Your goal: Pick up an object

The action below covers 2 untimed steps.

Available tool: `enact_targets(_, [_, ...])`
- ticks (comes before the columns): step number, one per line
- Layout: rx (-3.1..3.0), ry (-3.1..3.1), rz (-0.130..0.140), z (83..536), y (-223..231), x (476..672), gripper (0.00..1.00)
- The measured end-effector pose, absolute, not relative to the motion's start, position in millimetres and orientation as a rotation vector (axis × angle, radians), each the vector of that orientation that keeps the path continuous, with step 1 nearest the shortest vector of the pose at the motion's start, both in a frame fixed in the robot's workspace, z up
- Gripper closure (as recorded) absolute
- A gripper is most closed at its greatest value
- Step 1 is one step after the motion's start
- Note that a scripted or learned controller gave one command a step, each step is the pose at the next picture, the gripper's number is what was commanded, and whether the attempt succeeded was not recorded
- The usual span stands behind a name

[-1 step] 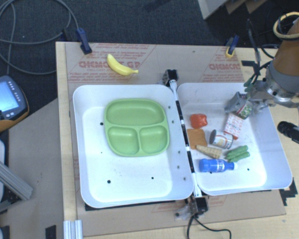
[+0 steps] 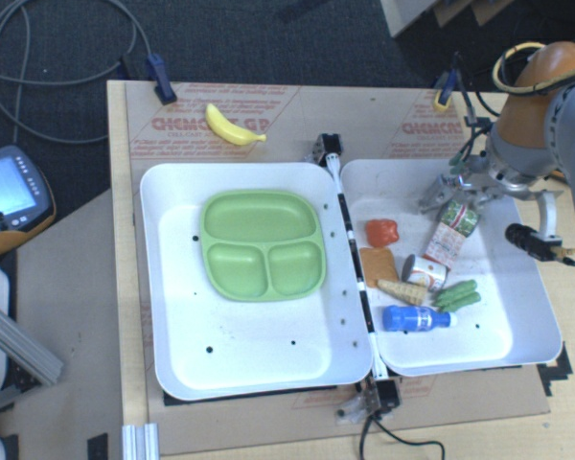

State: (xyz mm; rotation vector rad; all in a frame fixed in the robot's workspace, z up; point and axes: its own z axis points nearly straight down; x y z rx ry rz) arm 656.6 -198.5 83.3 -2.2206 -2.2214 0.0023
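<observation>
The arm (image 2: 541,103) is reaching in over the right bin (image 2: 527,343), and its gripper (image 2: 463,197) is hanging just above the top end of a small carton (image 2: 452,233) lying near the middle of that bin. The metal fingers (image 2: 439,195) are spreading apart to either side of the carton's upper end, so the claw is looking released, with nothing showing between them.

Taking the carton as the landmark: a red pepper (image 2: 383,230) is lying to its left, and a brown block (image 2: 376,262) is sitting below the pepper. A small can (image 2: 424,274) is resting just beneath the carton's lower end, a cone (image 2: 402,290) is lying below that, a green pod (image 2: 457,295) is lying below and slightly right, and a blue bottle (image 2: 414,319) is lying lowest.

Far left of the carton, a green divided plate (image 2: 264,243) is sitting in the left bin (image 2: 172,353), and a banana (image 2: 232,126) is lying on the bench above that bin.
</observation>
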Motion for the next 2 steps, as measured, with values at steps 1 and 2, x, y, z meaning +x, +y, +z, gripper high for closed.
enact_targets(1, [-2.223,-2.229,-0.001,96.1,-198.6,658.8,1.0])
enact_targets(2, [-2.223,-2.228,-0.001,95.9,-198.4,658.7,0.0])
